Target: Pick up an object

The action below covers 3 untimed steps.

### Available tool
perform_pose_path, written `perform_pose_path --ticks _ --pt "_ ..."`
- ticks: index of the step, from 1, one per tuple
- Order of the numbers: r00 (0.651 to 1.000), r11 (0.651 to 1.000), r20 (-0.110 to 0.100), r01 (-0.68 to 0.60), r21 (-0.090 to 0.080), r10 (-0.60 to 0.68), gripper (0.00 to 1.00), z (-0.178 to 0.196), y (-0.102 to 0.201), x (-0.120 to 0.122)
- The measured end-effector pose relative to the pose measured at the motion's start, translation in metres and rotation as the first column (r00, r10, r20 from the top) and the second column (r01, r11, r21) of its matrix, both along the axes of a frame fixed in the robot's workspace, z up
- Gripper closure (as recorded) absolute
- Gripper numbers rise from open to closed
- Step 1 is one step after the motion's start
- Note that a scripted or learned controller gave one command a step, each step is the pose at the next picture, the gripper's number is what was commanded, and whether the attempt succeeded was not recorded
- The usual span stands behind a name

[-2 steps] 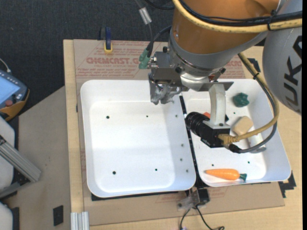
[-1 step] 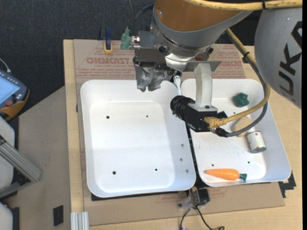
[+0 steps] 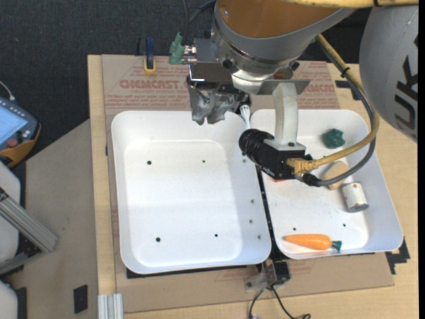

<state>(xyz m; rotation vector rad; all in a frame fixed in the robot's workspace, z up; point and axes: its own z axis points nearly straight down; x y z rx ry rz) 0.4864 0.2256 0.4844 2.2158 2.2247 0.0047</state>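
Lowest in the frame, at the bottom edge of the right bin (image 3: 388, 234), an orange carrot (image 3: 309, 242) with a small green tip lies on its side, its tip pointing right. Up and to the right of it, near the bin's right wall, a small white cylinder (image 3: 354, 196) with a red mark rests on the bin floor. Higher up, in the upper right part of the same bin, sits a crumpled teal object (image 3: 333, 137), well apart from the carrot and the cylinder.

The left bin (image 3: 129, 231) fills the lower left and centre of the frame, its white floor marked by a few small dark dots. Both bins stand side by side on a brown board (image 3: 103, 85) on the table.

Along the seam between the bins, at mid frame, a black cylindrical part (image 3: 265, 154) with a yellow cable (image 3: 339, 153) hangs below the arm. The grey and orange arm (image 3: 279, 12) fills the top centre. Beneath it the tool (image 3: 214, 108) hangs over the top edge of the left bin, near the seam. Its metal fingers point downward; whether they are apart or closed cannot be told, and nothing is visible between them.
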Motion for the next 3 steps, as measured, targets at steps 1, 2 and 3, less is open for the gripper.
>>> perform_pose_path --ticks 1,2,3 --pt "1.000 1.000 -0.008 0.002 -0.003 -0.002 1.00 -0.021 -0.001 -0.008" --pt "1.000 1.000 0.007 0.004 0.003 -0.004 1.00 0.055 -0.001 0.016" --pt "1.000 1.000 0.000 0.006 -0.001 -0.006 1.00 0.050 -0.001 0.045"
